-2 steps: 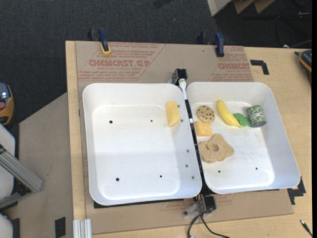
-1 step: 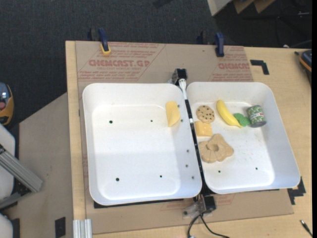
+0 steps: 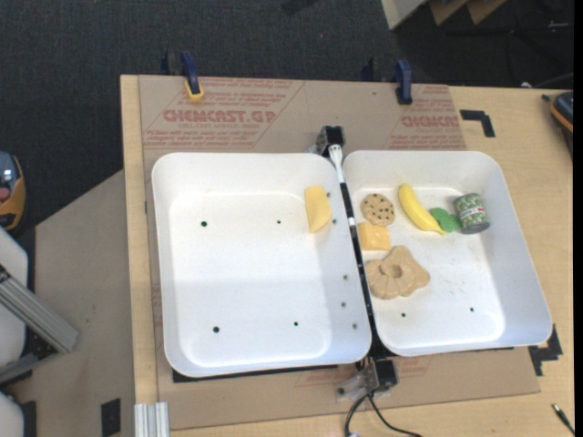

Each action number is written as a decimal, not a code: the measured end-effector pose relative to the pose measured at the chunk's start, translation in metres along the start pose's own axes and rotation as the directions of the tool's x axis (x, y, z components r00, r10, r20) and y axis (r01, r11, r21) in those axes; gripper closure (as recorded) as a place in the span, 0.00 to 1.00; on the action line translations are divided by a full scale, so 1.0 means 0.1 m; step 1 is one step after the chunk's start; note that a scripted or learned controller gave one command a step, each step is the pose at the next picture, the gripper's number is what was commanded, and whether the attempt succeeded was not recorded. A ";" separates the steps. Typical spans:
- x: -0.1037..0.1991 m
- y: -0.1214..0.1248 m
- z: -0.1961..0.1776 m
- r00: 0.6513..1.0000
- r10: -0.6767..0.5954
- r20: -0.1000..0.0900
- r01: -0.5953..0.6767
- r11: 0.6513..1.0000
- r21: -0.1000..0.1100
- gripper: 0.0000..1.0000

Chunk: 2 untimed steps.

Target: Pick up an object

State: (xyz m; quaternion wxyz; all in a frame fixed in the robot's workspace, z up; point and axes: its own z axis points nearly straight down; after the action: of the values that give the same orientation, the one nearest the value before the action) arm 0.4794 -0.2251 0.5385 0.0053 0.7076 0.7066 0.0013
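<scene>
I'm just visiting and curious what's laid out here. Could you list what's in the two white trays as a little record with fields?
left bin: one pale yellow wedge, like cheese, near its right wall
right bin: six items, grouped in its upper left half
cookie: round, with dark chips
banana: right of the cookie
green piece: between banana and can, touching both
small can: green label, on its side
yellow block: below the cookie
tan pretzel-like piece: below the yellow block
</scene>
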 end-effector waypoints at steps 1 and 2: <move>0.76 -0.02 1.35 1.000 -0.008 -0.012 0.009 1.000 0.023 1.00; 0.14 -0.01 0.96 1.000 0.004 0.000 -0.004 1.000 0.002 1.00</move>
State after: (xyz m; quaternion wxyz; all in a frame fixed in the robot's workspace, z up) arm 0.4791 -0.2114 0.4422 0.0045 0.7089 0.7053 0.0003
